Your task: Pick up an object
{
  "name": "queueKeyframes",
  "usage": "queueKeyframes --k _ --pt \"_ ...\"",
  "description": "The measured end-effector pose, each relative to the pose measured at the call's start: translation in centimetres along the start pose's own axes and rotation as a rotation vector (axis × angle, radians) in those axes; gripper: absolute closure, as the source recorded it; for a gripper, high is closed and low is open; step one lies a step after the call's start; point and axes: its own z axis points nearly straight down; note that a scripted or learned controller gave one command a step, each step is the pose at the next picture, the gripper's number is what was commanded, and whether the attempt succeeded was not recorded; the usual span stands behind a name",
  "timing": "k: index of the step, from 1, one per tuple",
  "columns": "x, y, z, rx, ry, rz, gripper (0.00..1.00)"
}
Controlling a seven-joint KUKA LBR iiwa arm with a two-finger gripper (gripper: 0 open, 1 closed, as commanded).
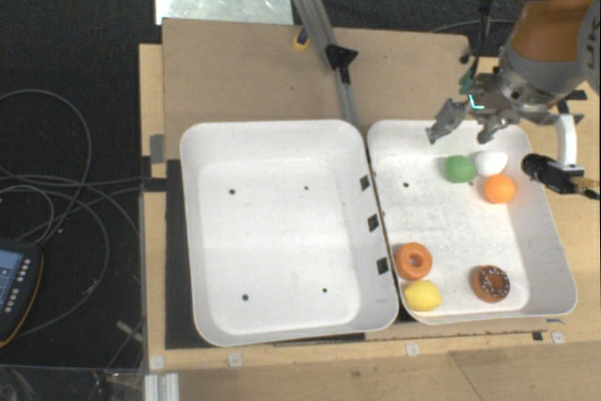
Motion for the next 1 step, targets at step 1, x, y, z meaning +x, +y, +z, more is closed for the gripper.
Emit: queueKeyframes --k 1 --pt "-0.01 0.07 -0.23 -0.004 -0.001 0.0 0.0"
